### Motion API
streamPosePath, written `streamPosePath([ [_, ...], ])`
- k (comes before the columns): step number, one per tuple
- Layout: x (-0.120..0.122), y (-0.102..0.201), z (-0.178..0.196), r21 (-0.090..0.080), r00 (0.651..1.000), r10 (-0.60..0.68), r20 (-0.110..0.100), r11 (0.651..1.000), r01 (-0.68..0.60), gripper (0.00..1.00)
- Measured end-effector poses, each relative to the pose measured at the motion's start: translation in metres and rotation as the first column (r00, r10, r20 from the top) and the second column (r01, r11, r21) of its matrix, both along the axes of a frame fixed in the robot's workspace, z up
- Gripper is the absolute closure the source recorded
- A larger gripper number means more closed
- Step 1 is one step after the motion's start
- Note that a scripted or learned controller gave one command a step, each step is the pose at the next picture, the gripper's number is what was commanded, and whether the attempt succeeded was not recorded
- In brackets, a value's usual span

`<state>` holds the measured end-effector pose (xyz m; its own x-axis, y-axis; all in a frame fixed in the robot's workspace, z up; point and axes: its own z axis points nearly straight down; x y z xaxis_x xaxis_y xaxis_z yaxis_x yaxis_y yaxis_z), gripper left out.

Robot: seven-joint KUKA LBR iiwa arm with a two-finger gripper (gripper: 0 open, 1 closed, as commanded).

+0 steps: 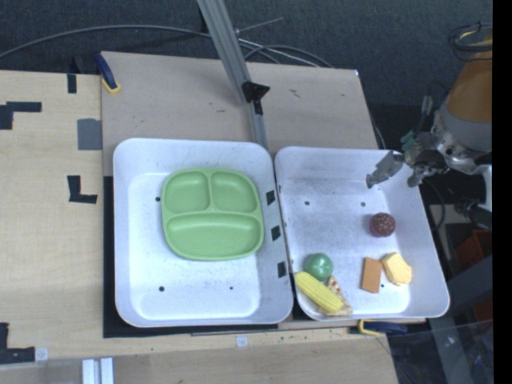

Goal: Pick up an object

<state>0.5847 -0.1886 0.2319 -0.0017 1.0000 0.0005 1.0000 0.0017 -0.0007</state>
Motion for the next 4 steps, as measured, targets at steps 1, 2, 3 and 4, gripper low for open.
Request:
streamPosePath([
  [1,0.0,0.0,0.0,-0.001,1.0,0.001,0.0,1.0,-0.001,0.0],
  [2,-0.009,-0.005,-0.059,0.0,1.0,-0.001,-0.007,1.0,0.001,0.0],
  [3,-0.01,-0.002,-0.124,0.001,1.0,0.0,-0.008,1.0,0.0,0.0],
  [4,-0.01,-0.001,-0.143,-0.002,1.0,0.001,0.0,1.0,-0.001,0.0],
])
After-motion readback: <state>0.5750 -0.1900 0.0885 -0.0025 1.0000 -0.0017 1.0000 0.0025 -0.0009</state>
